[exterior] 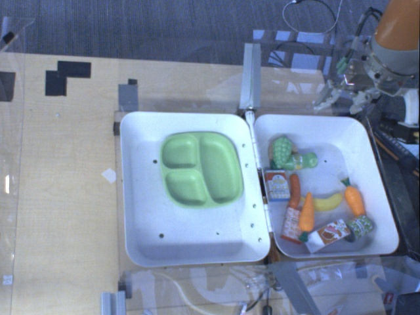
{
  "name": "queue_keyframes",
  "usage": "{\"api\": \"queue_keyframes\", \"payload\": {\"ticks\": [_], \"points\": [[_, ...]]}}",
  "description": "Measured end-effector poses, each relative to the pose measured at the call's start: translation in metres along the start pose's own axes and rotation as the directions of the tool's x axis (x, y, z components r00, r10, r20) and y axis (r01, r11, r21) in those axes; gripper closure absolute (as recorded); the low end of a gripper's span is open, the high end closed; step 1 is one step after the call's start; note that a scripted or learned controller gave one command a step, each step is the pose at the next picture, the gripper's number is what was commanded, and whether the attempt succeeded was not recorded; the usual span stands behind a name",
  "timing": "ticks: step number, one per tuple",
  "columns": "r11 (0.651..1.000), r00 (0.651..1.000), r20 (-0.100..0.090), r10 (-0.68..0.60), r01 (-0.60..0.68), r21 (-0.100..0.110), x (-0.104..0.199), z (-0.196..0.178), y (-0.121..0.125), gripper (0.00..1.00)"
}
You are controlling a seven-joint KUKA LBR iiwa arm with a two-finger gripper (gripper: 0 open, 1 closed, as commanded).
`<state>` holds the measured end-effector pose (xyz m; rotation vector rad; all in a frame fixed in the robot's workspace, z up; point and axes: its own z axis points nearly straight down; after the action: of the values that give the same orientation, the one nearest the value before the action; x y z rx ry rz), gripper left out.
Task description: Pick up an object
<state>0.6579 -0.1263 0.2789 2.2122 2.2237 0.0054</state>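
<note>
Upper right of the frame: the gripper (342,92) hangs above the bench, beyond the far rim of the right bin (367,136). In that bin lie toy foods — green grapes (282,151), a banana (328,202), two carrots (306,213) (354,200), a small carton (277,185). The left bin (138,195) bears a green divided tray (200,168).

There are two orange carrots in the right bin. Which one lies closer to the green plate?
The carrot near the bin's middle, beside the red sausage. The other carrot lies toward the bin's right wall, beyond the banana, farther from the green plate.
</note>
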Motion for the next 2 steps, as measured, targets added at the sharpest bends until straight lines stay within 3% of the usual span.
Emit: {"api": "queue_keyframes", "payload": {"ticks": [1, 2], "points": [[0.995, 0.995, -0.001, -0.098, 0.098, 0.002, 0.028, 0.131, 0.011, 0.00], [1.000, 1.000, 0.000, -0.001, 0.001, -0.016, 0.030, 0.183, -0.025, 0.00]]}}
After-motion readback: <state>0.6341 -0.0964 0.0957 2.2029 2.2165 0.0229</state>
